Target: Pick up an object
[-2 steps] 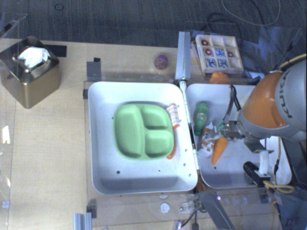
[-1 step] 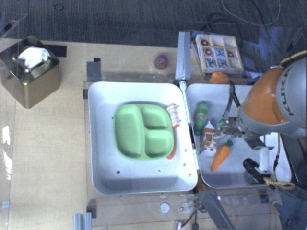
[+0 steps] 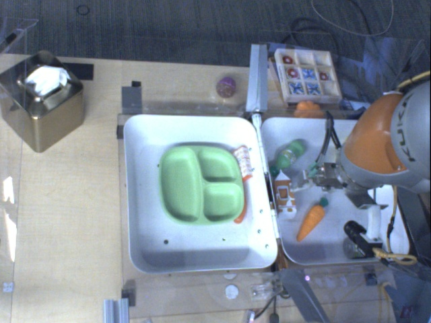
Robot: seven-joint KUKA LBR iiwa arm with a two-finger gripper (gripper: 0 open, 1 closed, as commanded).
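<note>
Whether the jaws are spread or pressed together cannot be told, because the gripper (image 3: 322, 174) looks small and blurred above the right bin (image 3: 337, 253). Under it, a toy carrot (image 3: 310, 221) lies on the white bin floor, near a green bottle (image 3: 289, 154) and a small carton (image 3: 285, 194) whose label is not readable. In the left bin (image 3: 141, 180) rests a green divided tray (image 3: 201, 183). Both bins stand on a light wooden bench (image 3: 74, 234), and behind it the floor is dark carpet. On the grey arm (image 3: 384, 143) some white letters are visible, reading "KU".
</note>
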